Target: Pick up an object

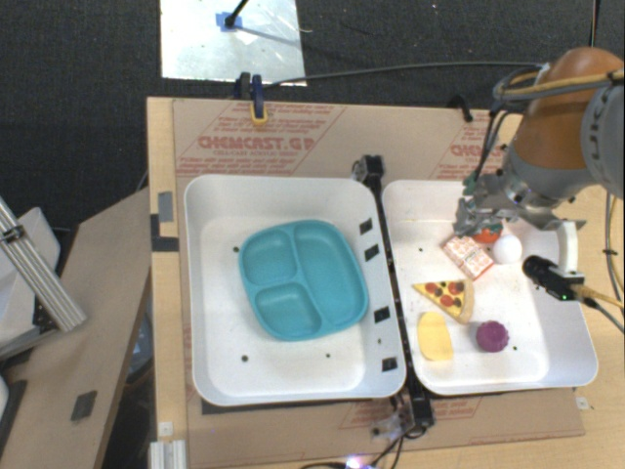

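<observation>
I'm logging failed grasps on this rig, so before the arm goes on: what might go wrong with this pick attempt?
1. The gripper is low over a tight cluster: a red-and-white box with a white egg right beside it. It may nudge one while going for the other.
2. The egg is round and would likely roll away if bumped.
3. The pizza slice lies just below the box, so a pushed box could shove it.
</observation>
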`<control>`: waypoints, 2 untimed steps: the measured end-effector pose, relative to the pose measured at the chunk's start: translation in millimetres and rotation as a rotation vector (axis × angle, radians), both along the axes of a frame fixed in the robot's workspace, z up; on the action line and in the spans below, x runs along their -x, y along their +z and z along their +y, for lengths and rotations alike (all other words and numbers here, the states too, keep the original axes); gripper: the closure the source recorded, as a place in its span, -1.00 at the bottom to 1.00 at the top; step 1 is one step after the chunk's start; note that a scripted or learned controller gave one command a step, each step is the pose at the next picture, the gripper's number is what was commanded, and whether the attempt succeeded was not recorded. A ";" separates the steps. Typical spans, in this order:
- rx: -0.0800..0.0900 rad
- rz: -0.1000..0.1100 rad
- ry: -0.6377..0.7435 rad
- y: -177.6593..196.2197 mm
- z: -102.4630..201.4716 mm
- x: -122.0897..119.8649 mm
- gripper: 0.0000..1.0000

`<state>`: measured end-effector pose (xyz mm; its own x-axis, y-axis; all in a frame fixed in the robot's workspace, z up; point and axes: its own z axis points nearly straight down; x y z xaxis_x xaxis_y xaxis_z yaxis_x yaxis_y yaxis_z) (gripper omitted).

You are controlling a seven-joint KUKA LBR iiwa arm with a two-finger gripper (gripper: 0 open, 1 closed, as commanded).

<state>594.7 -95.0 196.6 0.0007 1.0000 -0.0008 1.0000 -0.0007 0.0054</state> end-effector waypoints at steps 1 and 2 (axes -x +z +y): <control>0.000 -0.002 0.005 54.5 -0.3 -1.7 1.00; -0.002 0.003 0.008 58.8 45.8 10.6 1.00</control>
<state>584.1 -49.2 255.4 -0.0076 1.0000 0.0008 1.0000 0.0076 0.0020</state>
